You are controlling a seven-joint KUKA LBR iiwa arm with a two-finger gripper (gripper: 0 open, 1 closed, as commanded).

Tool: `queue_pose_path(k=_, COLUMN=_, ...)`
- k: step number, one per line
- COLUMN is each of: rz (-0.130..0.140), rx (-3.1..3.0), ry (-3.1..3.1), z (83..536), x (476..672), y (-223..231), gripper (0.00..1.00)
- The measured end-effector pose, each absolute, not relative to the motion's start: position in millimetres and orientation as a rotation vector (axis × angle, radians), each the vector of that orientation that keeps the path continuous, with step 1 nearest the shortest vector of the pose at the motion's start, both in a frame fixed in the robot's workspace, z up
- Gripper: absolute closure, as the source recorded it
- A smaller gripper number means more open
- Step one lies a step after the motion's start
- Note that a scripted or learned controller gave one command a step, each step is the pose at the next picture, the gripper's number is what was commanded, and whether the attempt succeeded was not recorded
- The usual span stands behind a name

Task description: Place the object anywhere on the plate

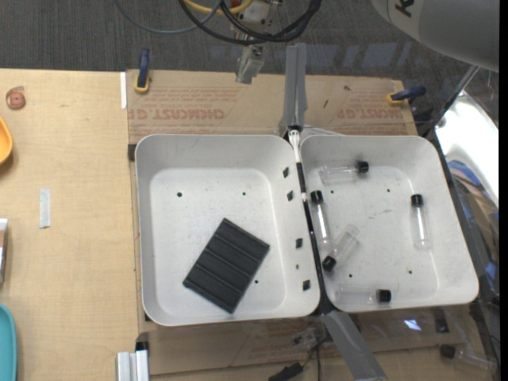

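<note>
A black ribbed rectangular plate [228, 264] lies flat and at a slant in the front half of the left bin [159, 153]. Several clear tubes with black caps lie scattered in the right bin [448, 205]. One tube [320, 219] rests along that bin's left wall, another [418, 225] lies near its right side, and a third [344, 171] sits at the back. My gripper [249, 62] hangs high over the bench's back edge, behind the left bin, under a tangle of cables and apart from every object.
Both bins sit on brown cardboard [206, 105] held by clamps [142, 74] at the back corners. A wooden table [63, 213] lies to the left, bearing small items and an orange object [4, 145] at its edge. The grey arm [444, 6] looms at top right.
</note>
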State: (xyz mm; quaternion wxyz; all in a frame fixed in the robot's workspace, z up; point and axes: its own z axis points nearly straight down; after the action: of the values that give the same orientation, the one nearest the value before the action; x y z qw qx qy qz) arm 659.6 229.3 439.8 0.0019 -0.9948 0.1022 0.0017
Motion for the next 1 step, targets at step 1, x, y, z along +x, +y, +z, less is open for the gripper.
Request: queue_pose_path(k=1, rz=0.010, rx=-3.116, ry=0.330, z=447.2, x=660.9, y=228.7, gripper=1.00)
